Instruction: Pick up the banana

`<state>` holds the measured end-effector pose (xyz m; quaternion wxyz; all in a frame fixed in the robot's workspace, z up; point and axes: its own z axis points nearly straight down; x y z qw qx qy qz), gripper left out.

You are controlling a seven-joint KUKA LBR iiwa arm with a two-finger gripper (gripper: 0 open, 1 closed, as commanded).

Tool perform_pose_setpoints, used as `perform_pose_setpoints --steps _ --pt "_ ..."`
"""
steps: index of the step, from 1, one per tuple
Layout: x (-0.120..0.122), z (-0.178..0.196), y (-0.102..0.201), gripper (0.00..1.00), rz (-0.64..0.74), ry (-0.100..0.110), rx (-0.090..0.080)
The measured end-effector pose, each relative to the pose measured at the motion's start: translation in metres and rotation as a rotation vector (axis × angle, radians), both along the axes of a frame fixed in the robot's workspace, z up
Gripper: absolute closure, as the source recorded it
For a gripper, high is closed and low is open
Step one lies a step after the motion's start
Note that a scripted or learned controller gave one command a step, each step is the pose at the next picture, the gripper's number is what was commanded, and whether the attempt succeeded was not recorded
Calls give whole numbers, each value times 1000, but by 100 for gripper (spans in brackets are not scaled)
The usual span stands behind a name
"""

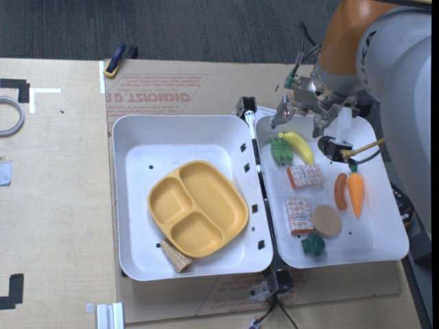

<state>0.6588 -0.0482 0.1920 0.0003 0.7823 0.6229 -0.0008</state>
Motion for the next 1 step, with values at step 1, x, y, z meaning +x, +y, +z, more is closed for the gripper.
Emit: perform_pose_setpoints --steps 1 --pt "-39 -51 -47 0 62 1 1"
